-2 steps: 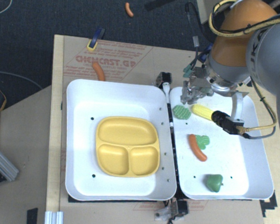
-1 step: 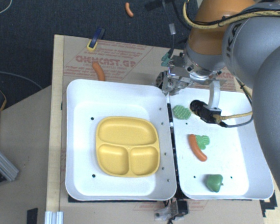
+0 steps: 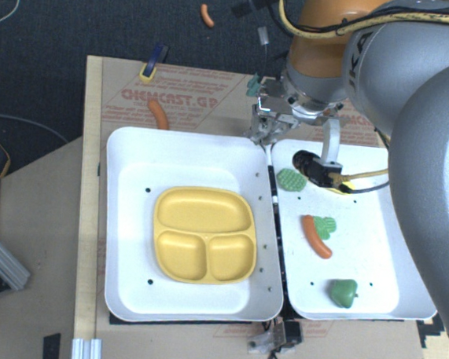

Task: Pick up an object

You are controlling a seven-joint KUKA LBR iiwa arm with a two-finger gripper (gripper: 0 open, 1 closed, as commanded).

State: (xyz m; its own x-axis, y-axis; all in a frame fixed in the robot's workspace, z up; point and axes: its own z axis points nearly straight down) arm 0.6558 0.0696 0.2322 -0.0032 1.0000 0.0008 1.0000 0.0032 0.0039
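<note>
Nearest the counter's (image 3: 193, 345) front edge, in the right bin (image 3: 385, 230), lies a small green lump (image 3: 343, 292) at that bin's front. Behind it lies an orange sausage-shaped piece (image 3: 316, 236), slanted, with a little green piece (image 3: 327, 224) touching its far end. Further back, close to the wall shared with the left bin (image 3: 127, 205), lies a flat ridged green piece (image 3: 292, 179). The left bin holds a yellow divided tray (image 3: 203, 234) with three compartments, lying flat at its middle.

The arm (image 3: 426, 139) sweeps in from the counter's right side, its broad grey link passing over the right bin's right half. Its orange band (image 3: 327, 19) stands above the wrist, which points straight down at the far edge of the bins, right over the seam between them. The jaws look drawn close together, tapering to a point at the bin rim, with nothing seen between them. They hang well apart from the sausage-shaped piece and the lump, and near the ridged green piece.

Beyond, near the counter's far left corner, lies another orange piece (image 3: 159, 114).
</note>
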